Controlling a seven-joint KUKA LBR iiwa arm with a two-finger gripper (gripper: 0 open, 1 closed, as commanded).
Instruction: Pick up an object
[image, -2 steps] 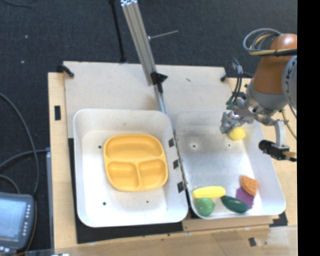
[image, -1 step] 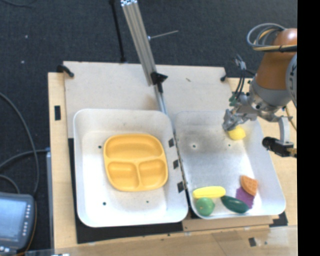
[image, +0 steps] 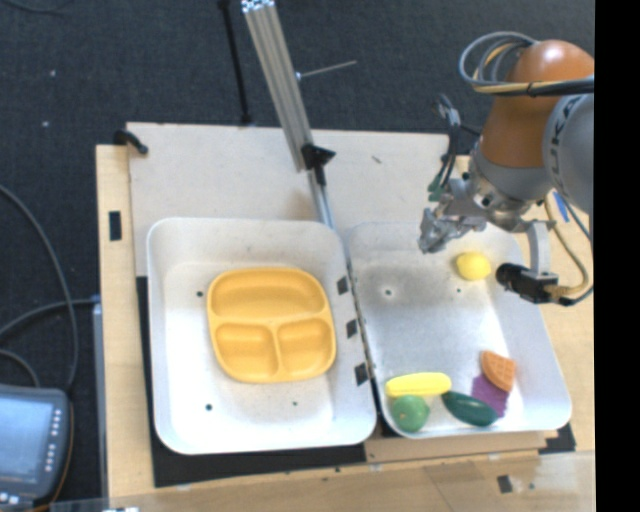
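My gripper (image: 437, 236) hangs over the far edge of the right bin (image: 440, 320), its fingertips pointing down with nothing visible between them. A small yellow lemon-like ball (image: 473, 266) lies just right of and below the gripper, apart from it. Along the near edge of the right bin lie a yellow banana-shaped piece (image: 418, 384), a green round piece (image: 409, 410), a dark green piece (image: 468, 408), a purple piece (image: 489, 393) and an orange piece (image: 498, 369).
The left bin (image: 180, 290) holds a yellow divided tray (image: 270, 322). A slanted metal pole (image: 285, 90) rises behind the bins and ends at a clamp near their shared far corner. A black cable fitting (image: 525, 282) sits by the right bin's rim.
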